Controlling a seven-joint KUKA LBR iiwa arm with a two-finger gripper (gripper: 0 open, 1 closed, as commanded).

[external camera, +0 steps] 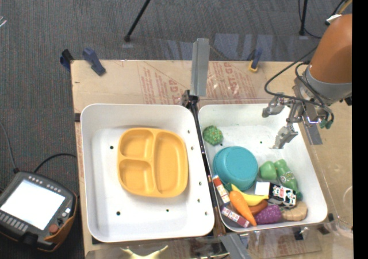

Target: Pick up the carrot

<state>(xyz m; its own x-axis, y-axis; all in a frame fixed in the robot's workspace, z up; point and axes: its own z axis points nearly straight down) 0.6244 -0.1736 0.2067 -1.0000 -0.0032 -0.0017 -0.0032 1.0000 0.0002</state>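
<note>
The orange carrot (242,205) lies at the front of the right bin (241,115), pointing toward the front edge, between a small red-labelled box (220,188) and a yellow banana (253,197). My gripper (278,122) hangs over the back right part of the same bin, well behind the carrot and to its right. Its two fingers stand apart, open, with nothing between them.
A teal bowl (236,166) sits just behind the carrot, with a green broccoli (213,135) further back. Green peppers (276,170), purple grapes (268,215) and a bread piece (295,213) crowd the front right. A yellow divided plate (153,161) lies in the left bin (98,137).
</note>
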